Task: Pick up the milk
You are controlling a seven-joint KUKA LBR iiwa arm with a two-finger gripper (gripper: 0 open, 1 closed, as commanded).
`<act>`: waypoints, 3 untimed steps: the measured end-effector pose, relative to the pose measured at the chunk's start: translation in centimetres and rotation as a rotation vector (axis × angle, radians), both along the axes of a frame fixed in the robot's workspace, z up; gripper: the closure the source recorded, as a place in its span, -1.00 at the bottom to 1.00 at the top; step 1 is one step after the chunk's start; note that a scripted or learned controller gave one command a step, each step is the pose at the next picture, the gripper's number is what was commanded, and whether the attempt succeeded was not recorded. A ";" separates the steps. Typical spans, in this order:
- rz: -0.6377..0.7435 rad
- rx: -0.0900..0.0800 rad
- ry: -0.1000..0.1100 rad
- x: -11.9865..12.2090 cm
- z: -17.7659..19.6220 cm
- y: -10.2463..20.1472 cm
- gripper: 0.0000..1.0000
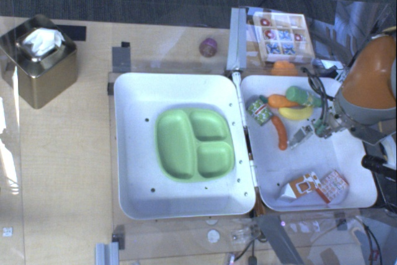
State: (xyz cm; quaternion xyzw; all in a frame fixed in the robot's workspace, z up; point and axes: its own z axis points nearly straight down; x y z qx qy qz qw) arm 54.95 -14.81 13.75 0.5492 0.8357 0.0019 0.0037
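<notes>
Two white bins sit side by side on a pale wooden bench [62, 164] with dark carpet beyond; the left bin [133, 133] holds a green divided plate [193, 144], with bare white floor around it. The right bin [353, 195] has toy food at its far end and the milk [304, 187] lying near its front edge; the gripper [302, 135] hangs mid-bin, open and holding nothing, apart from the milk.

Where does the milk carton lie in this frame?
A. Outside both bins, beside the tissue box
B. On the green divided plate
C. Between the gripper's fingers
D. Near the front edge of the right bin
D: the milk carton lies on its side low in the right bin, apart from the gripper above it.
</notes>
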 end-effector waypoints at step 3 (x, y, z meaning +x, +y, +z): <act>0.180 -0.009 -0.024 -5.2 -3.3 0.3 -1.00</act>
